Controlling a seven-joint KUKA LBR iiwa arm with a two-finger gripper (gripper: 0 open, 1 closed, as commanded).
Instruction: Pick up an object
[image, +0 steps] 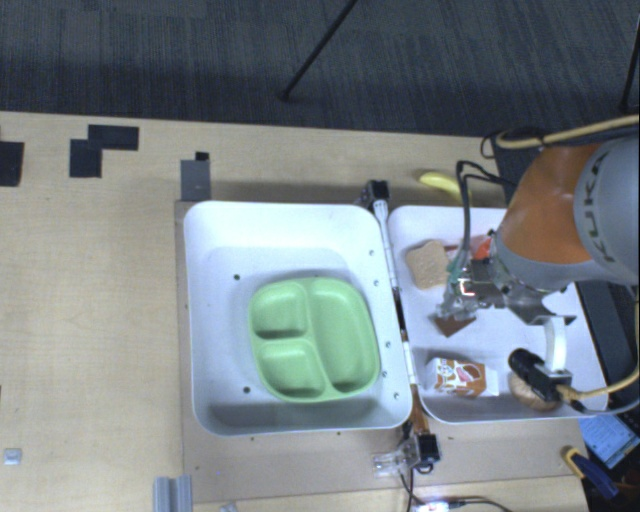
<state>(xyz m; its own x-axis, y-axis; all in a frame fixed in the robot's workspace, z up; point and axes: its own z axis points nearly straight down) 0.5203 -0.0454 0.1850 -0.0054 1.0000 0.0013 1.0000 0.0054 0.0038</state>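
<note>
Gripper (462, 312) fingers' state unclear

Pale green divided tray (313, 338) in white left bin (215, 300), tan bread-like slab (427, 262), dark brown chunk (452, 322) and orange-brown printed packet (459, 377) in white right bin (420, 225), light wood bench (90, 330).

I can read no text anywhere; the small packet (459, 377) just below my pincer (462, 305) carries printing too blurred to read.

Grey arm (600, 215), orange band, black cables; wrist detail blurred, perhaps small lit indicator.
</note>
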